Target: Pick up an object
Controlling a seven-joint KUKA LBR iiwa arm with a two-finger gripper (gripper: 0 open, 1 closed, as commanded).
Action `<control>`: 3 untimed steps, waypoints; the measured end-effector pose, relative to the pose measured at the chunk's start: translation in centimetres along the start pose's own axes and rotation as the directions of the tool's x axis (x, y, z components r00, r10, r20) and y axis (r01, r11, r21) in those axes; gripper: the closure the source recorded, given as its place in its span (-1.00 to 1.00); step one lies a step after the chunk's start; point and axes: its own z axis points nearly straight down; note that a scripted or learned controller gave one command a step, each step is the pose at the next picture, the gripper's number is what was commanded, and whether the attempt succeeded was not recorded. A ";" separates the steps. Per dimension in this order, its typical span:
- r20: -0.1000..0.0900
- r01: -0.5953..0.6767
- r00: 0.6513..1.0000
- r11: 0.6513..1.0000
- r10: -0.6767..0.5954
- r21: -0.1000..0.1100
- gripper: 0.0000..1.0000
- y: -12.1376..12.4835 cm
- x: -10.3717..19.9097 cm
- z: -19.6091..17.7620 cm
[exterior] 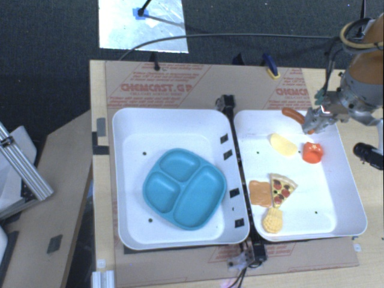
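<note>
The right bin [348, 212] holds several toy foods. A red-orange sausage [293, 116] lies at its far edge, a pale yellow piece [283, 144] sits below it, and a red tomato [312, 152] rests to the right. Nearer the front lie a tan slice [260, 193], a pizza wedge [282, 188] and a yellow waffle-like piece [273, 221]. My gripper [314, 123] hangs over the bin's far right part, just right of the sausage and above the tomato. Nothing shows between its fingers, and their spacing is unclear.
The left bin [129, 161] holds a blue divided plate [184, 188]. A black clip strip [234, 161] joins the two bins. A shiny sheet [143, 17] lies on the dark floor behind the bench. A metal frame [21, 167] stands at the left.
</note>
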 end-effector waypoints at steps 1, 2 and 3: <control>-0.003 0.003 1.000 1.000 -0.003 0.005 1.00 -1.4 5.6 -0.5; -0.003 0.002 1.000 1.000 -0.002 0.008 1.00 -3.9 10.8 0.7; -0.004 0.003 1.000 1.000 -0.003 0.008 1.00 -5.6 15.9 2.2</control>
